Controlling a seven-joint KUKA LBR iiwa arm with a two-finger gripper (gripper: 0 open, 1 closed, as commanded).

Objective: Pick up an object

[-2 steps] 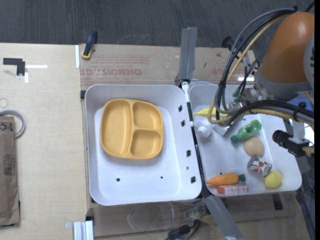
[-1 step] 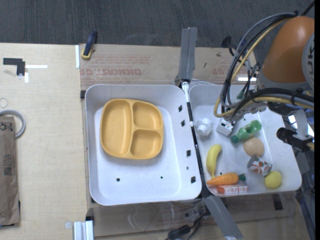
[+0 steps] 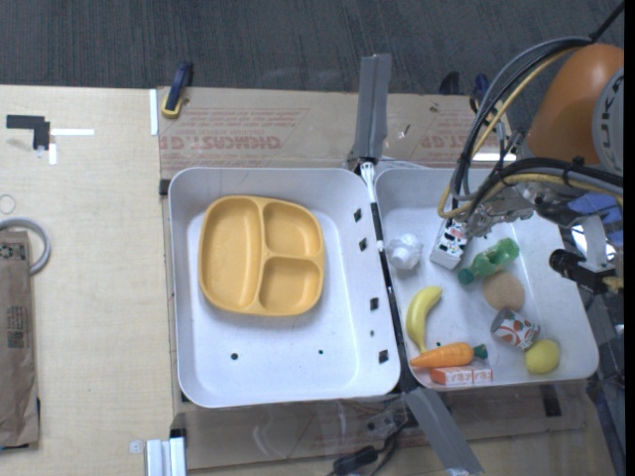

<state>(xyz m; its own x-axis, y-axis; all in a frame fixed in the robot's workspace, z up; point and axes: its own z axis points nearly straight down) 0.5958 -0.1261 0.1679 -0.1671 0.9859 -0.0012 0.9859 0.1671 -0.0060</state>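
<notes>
The arm [image 3: 585,87] is reaching in over the right bin [image 3: 571,365], and the gripper [image 3: 458,234] is sitting low by the bin's back edge, right over a small white box [image 3: 448,249]. Whether the tool is apart, together or clamped on anything, I cannot tell; cables are crowding it. Nothing is looking lifted, so by my reading the pick is not done yet. Candidates are lying all around: a green toy [image 3: 491,260] and a potato [image 3: 504,291] just beside the gripper, a white ball [image 3: 403,253] near the left wall, a banana [image 3: 423,315] and carrot [image 3: 444,356] toward the front edge, a can [image 3: 513,329] and lemon [image 3: 542,356] at the front right corner. The left bin [image 3: 198,365] is carrying a yellow plate [image 3: 262,256]. Grasping and lifting are both looking outstanding.
</notes>
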